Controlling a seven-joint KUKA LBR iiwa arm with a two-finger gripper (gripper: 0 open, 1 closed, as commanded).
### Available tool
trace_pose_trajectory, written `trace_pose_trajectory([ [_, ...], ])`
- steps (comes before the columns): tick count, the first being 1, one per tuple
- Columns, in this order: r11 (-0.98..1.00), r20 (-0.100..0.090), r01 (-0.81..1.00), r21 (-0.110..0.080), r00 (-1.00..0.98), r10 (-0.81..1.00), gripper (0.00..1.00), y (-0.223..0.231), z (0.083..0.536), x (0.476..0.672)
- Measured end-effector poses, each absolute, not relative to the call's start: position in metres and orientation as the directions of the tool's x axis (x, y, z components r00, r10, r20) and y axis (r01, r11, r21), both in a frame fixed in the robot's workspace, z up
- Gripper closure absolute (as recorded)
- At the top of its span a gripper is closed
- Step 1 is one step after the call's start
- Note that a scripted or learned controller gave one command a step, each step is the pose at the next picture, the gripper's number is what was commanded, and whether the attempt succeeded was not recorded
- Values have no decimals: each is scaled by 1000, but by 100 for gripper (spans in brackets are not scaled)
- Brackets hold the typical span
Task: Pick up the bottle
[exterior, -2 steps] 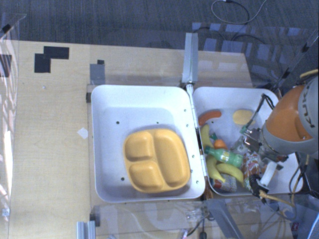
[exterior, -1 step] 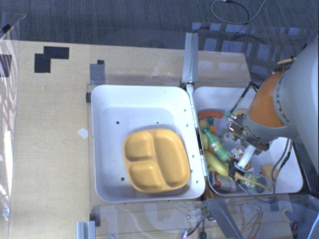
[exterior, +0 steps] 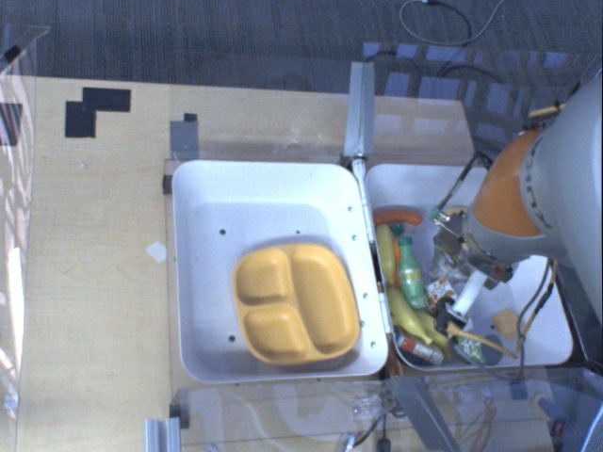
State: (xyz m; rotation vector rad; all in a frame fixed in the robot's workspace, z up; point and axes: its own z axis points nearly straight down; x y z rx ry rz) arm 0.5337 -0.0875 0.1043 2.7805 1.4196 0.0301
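A small green bottle [exterior: 410, 273] with an orange cap lies in the right bin [exterior: 556, 347], near its left wall, with its cap toward the back. A yellow banana [exterior: 399, 299] lies along its left side. My gripper [exterior: 456, 282] hangs low over the clutter just right of the bottle, below the orange band of the arm [exterior: 504, 201]. From this view I cannot tell whether anything sits in its grasp. Parts of the clutter under the gripper are hidden.
The left bin [exterior: 203, 252] holds a yellow divided plate [exterior: 297, 301]. In the right bin there is also an orange-red thing [exterior: 397, 217] at the back, a dark marker-like stick [exterior: 423, 351] at the front and a tan piece [exterior: 506, 322] to the right.
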Motion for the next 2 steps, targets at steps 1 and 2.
trace_pose_trajectory([
  [1, -719, 6, 694, 9, 719, 694, 100, -117, 89, 609],
  [2, -845, 4, 535, 3, 845, 535, 100, -31, 220, 636],
])
